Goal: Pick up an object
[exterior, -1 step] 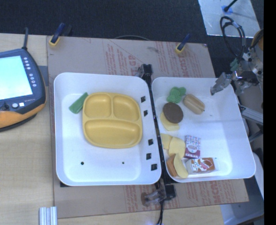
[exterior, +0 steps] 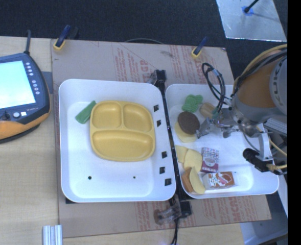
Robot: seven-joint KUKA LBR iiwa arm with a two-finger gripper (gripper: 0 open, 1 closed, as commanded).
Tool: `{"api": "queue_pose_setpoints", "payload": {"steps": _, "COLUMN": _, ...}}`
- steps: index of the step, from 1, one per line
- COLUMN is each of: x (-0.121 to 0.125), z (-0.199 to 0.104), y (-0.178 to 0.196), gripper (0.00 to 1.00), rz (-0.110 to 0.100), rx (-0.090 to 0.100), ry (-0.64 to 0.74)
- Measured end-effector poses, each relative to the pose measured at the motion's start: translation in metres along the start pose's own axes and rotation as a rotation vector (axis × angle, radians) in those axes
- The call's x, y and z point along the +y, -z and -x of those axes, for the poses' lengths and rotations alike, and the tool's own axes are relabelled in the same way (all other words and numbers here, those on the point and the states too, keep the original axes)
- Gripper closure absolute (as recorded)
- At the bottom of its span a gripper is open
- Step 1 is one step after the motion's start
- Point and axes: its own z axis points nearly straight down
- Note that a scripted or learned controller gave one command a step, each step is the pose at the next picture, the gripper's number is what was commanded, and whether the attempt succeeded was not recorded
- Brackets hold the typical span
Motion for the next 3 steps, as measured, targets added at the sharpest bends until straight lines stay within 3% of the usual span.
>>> {"api": "queue_pose_setpoints", "payload": {"steps": 1, "x": 0.081, "z": 0.020, "y": -0.011, "gripper": 0.00, "rz": 0.017, "rx": -0.006, "ry": -0.001}}
{"api": "queue_pose_setpoints", "payload": {"steps": 2, "x": 0.081, "z": 0.076, "y": 0.063, "gripper": 0.00, "rz": 0.018, "rx": -0.009, "ry": -0.008}}
{"api": "queue_pose_setpoints", "payload": {"steps": 3, "x": 0.076, "z": -0.043, "y": -0.013, "gripper": 0.00, "rz": 0.013, "rx": -0.005, "ry": 0.005}}
